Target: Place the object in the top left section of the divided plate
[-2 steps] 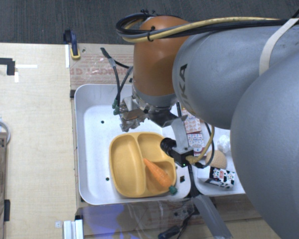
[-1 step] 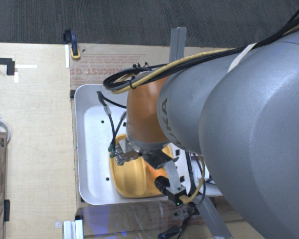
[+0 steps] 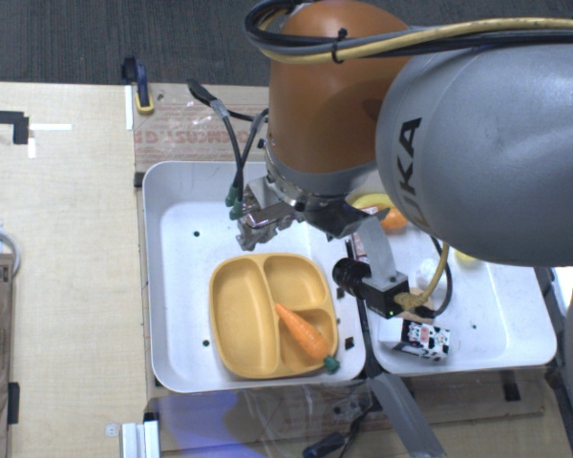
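Carrot lies in the plate's lower right part; arm hangs above the bin.

The toy carrot [image 3: 304,330] rests slantwise in the yellow divided plate [image 3: 244,318], across the lower right compartment with its green tip at the rim, so by my judgement it is not in the top left section; the plate sits in the left white bin [image 3: 172,256]; the gripper [image 3: 265,213] hovers near the plate's upper edge, and I cannot tell its state; the bulky arm [image 3: 439,132] hides much of the right bin [image 3: 497,342], where an orange object [image 3: 393,220] and a small patterned box [image 3: 426,337] lie.
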